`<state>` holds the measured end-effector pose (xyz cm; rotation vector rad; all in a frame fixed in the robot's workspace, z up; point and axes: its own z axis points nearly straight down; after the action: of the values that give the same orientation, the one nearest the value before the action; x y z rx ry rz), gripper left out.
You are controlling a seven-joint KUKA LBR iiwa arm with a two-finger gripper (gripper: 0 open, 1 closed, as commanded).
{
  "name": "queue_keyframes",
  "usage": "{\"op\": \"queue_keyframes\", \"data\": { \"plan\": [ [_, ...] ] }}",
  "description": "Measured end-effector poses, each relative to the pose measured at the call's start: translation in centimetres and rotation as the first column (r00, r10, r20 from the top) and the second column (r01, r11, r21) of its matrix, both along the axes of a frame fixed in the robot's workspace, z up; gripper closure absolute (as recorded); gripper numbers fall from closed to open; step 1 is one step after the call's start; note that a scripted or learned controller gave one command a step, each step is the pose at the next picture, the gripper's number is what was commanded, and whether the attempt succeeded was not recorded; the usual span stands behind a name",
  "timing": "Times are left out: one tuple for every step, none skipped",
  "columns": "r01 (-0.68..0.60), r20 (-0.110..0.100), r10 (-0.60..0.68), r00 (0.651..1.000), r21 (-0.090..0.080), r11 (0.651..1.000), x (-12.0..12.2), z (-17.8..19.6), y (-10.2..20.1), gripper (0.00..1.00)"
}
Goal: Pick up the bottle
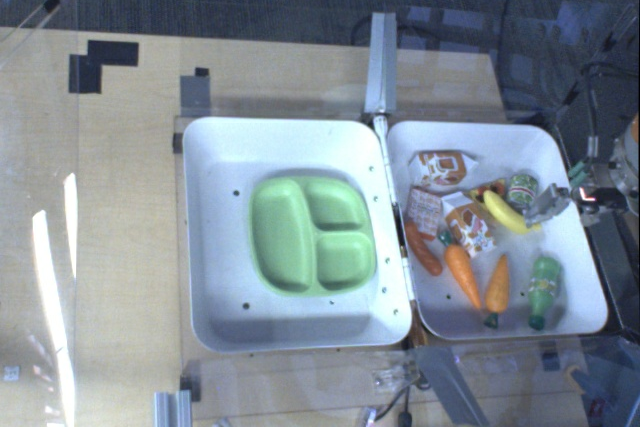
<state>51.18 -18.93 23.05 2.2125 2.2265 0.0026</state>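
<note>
A small green bottle (543, 290) lies in the right white bin (570, 155), near its front right corner, with its cap toward the front edge. My gripper (549, 203) reaches in over the bin's right wall and hovers by the right end of a yellow banana (505, 212). It sits well behind the bottle and apart from it. Nothing shows in its grasp.
The right bin also holds two orange carrots (463, 277), a reddish carrot (423, 252), a green can (522, 187) and several snack packets (443, 167). A green divided tray (312, 233) lies in the left bin (215, 215). A metal post (381, 65) stands between the bins.
</note>
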Motion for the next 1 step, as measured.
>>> {"op": "queue_keyframes", "data": {
  "plan": [
    [0.022, 0.0, -0.022, 1.0, 0.0, 1.0, -2.42, -10.18, -1.66, 0.0]
  ]
}}
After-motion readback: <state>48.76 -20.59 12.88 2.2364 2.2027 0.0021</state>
